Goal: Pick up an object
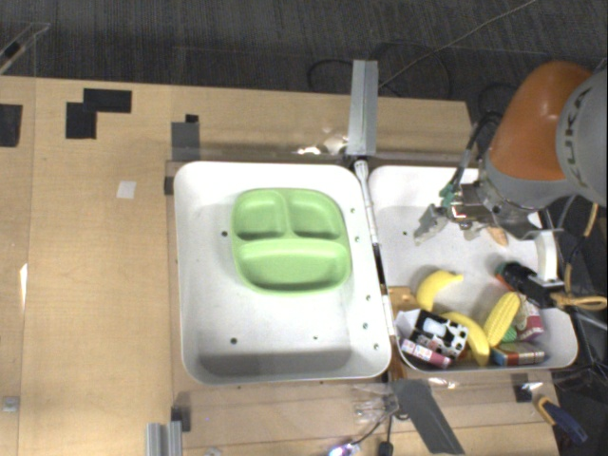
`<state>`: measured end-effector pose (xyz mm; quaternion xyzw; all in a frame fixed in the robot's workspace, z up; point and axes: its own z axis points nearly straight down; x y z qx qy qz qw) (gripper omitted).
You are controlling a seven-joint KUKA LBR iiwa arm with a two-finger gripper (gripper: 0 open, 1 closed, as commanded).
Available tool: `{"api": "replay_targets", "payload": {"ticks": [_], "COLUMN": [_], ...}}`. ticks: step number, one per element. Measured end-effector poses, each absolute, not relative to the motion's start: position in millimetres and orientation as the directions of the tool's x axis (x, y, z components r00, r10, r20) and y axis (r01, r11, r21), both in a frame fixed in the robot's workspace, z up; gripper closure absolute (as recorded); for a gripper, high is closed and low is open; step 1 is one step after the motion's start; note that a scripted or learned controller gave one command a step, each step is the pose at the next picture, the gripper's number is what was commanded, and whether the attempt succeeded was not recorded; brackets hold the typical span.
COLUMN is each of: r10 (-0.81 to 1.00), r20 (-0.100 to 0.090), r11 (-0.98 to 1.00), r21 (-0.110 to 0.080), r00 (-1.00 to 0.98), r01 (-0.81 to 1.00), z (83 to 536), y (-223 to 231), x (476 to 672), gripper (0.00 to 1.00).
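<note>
No readable labels. Tool [429, 224] over right bin [404, 190], can't tell its state; banana [437, 288] just below it, corn [503, 318] farther right.

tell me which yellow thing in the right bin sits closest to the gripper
The banana at the top of the pile, curved and plain yellow. The corn cob lies farther right and lower, ridged; the gripper hovers above both.

Both white bins [204, 255] look like smooth, faintly glossy plastic, as does the green divided plate [288, 238]. The bench [85, 283] reads as matt wood. Below the fingers [429, 222], the banana [439, 286] seems waxy, possibly plastic.
</note>
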<state>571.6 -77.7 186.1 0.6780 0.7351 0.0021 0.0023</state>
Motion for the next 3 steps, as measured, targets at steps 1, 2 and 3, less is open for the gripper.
{"api": "replay_targets", "payload": {"ticks": [1,2,3], "r10": [0.985,0.960,0.959], "r20": [0.000,-0.012,-0.007], "r11": [0.172,0.281,0.284], "r21": [0.004,0.020,0.025], "r00": [-0.172,-0.281,-0.284], "r01": [0.985,0.959,0.959], "z": [106,93,104], "y": [-107,-94,-90], "x": [550.1,537.2,539.4], "gripper": [0.00,0.00,1.00]}}
